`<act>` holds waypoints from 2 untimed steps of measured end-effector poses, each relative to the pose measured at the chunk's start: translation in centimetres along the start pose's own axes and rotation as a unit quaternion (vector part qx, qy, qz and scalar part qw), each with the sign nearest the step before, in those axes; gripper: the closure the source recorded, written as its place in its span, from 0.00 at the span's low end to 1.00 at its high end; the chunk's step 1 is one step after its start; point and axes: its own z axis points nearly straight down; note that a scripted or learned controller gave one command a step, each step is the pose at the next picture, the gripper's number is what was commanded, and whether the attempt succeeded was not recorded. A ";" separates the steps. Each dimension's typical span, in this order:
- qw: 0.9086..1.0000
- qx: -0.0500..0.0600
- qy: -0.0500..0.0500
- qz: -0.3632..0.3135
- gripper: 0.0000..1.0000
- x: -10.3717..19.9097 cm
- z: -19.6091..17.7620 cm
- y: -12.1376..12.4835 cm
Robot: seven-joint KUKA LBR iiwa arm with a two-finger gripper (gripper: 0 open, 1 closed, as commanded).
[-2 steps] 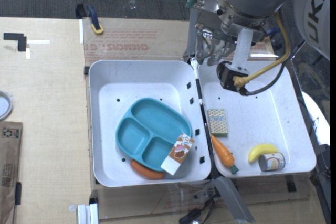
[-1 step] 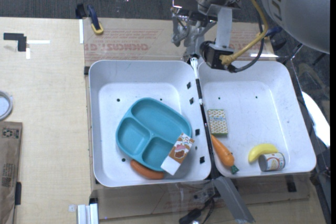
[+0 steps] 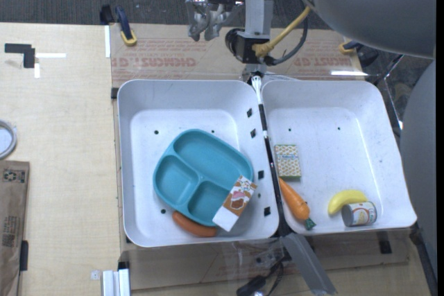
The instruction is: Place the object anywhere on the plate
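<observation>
1. The claw (image 3: 203, 23) hangs above the far edge of the desk (image 3: 55, 100), beyond the two bins and near the seam between them. Its fingers point down with a small gap between them, and nothing sits in that gap.
2. The left bin (image 3: 132, 149) holds a blue plate (image 3: 198, 170) with three compartments, lying tilted toward the near right corner.
3. A small carton (image 3: 236, 202) with a brown and white print leans across the plate's near right rim, partly over one compartment.
4. An orange sausage (image 3: 194, 225) lies on the bin floor just beside the plate's near edge, touching or almost touching it.
5. The right bin (image 3: 378, 121) holds four things, all in its near half.
6. A small yellow-green box (image 3: 287, 161) lies near the dividing wall.
7. A carrot (image 3: 295, 202) lies just in front of that box, its green end toward the near edge.
8. A banana (image 3: 345, 199) and a small can (image 3: 359, 213) touch each other near the right corner.
</observation>
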 end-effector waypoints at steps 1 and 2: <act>0.975 0.000 0.000 -0.222 1.00 0.0 8.3 3.8; 0.975 0.003 -0.001 -0.221 1.00 -0.1 7.8 3.9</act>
